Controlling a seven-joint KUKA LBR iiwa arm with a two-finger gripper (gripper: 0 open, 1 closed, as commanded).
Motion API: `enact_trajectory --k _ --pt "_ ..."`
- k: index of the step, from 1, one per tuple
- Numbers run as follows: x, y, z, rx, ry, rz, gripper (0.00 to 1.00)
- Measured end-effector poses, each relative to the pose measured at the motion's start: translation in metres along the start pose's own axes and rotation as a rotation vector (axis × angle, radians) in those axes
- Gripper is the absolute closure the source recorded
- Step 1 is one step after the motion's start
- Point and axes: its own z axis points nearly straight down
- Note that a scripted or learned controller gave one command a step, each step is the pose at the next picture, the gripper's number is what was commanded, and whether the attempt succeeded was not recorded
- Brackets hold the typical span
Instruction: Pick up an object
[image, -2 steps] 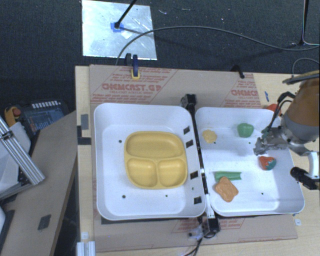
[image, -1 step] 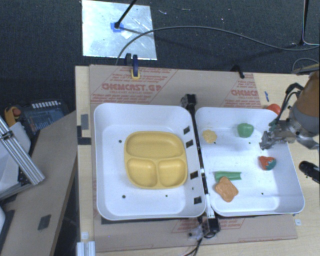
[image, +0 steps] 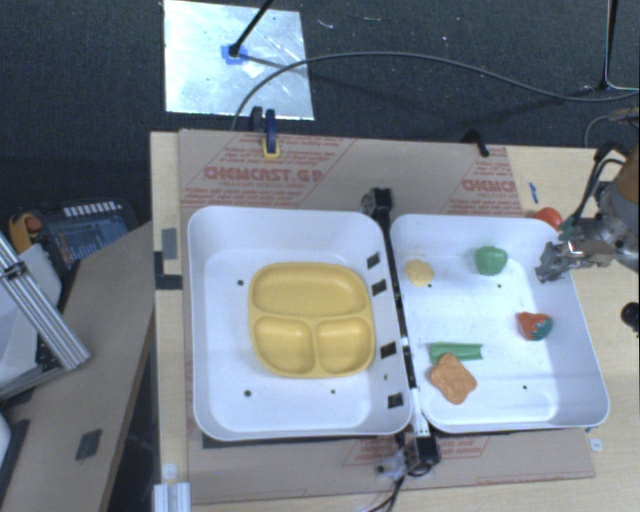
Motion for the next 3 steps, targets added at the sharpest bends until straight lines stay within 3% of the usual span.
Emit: enact_trajectory --k 3 --pt "0.147 0.019 0.007 0.005 0.005 -0.005 1.0"
